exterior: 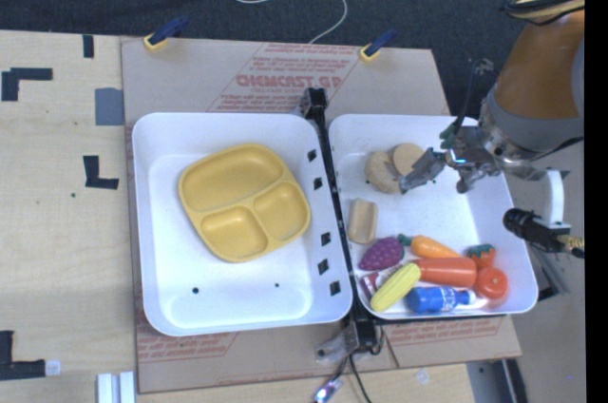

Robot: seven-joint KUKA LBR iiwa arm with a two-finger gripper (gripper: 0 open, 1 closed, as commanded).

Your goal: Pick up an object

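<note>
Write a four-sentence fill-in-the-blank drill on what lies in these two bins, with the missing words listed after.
1. The yellow three-compartment plastic plate lies in the ____ white bin.
2. The yellow toy corn cob touches the ____ toy grapes.
3. The blue bottle lies along the right white bin's ____ wall.
4. The gripper hangs over the ____ white bin.

Missing words: left; purple; near; right

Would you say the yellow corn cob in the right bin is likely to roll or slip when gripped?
Probably: the corn cob looks rounded and glossy, so it may roll. It leans against the grapes and blue bottle, so neighbours could shift.
</note>
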